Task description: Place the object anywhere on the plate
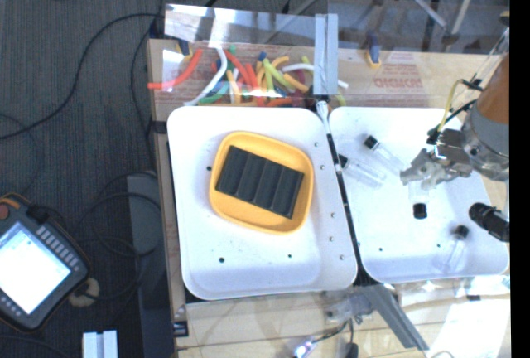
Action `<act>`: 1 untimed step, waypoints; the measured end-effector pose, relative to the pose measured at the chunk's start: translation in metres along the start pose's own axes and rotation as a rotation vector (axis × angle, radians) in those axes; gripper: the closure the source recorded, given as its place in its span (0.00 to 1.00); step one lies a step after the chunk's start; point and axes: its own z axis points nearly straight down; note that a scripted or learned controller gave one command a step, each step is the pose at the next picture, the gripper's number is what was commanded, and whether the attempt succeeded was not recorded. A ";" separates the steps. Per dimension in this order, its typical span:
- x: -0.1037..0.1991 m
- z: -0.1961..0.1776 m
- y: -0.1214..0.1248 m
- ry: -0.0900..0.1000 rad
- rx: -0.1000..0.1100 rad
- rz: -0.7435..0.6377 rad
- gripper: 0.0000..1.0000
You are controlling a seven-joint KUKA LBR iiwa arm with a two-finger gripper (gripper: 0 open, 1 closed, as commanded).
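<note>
Closest to me, at the front edge of the bench (248, 323), metal brackets poke out below the two white bins. Taking the yellow plate (262, 181) as the marker: it sits in the left bin (248, 265), tilted a little, with a dark ribbed pad covering its middle. To the right of the plate, across the seam where the bins meet, lies the right bin (389, 261). In it, nearest the front, a clear plastic vial (454, 247) with a black cap rests well right of the plate; a small black cap (420, 211) lies by itself a bit farther back, and another clear vial (370, 158) with a black cap lies closer to the plate, about level with its far rim. The grey arm with its orange band comes in from the far right, and its tool (424, 170) hangs over the right bin between the loose cap and that second vial; I cannot tell how its fingers stand, and nothing visibly sits between them. Beyond the plate, behind both bins, a heap of coloured tubes (248, 76) lies against a shiny metal frame.
</note>
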 end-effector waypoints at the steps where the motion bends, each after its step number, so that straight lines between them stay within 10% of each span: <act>1: 0.063 0.028 0.042 0.002 0.000 -0.045 1.00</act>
